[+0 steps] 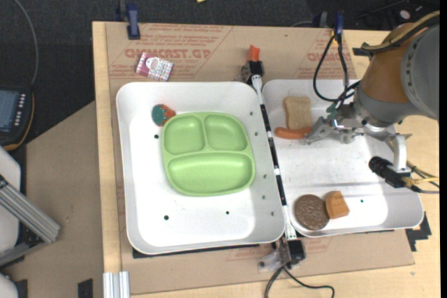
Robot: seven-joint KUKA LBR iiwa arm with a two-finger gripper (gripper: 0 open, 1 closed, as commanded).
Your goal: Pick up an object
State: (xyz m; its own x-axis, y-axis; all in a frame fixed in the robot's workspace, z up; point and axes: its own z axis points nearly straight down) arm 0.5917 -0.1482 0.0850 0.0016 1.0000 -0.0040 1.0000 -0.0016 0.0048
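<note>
Gripper (316,133) is low in the right bin (391,220), finger state impossible to read. In the left bin (140,220): green divided plate (207,153). Right: hot dog (291,133) beside the gripper, bread slice (298,111) behind, cookie (311,211) near.

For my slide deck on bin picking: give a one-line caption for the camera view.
KUKA arm's gripper reaches toward a hot dog beside a bread slice in the right bin; green divided plate in the left bin.
</note>
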